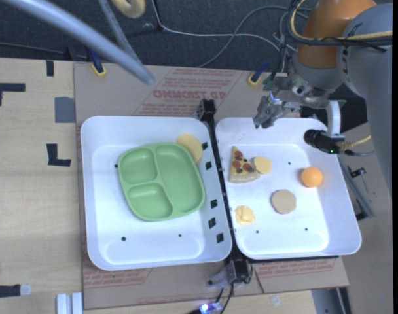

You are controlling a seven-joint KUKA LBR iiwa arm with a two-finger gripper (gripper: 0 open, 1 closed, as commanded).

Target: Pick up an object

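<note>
hovering over the back rim of the right bin (343, 241), gripper (264, 120) raised; jaws' state impossible to tell. nearest candidate: pizza slice (241, 167), just below, touching a yellow piece (262, 165). best to descend straight, straddle the slice's narrow width, avoid the divider.

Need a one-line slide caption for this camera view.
Gripper hovers above right bin's far edge; pizza slice, orange ball inside; green divided plate in left bin.

bare floor along right bin (336, 241) front, pizza slice (241, 165), cookie (284, 201), orange ball (311, 176) crowding its middle
</note>
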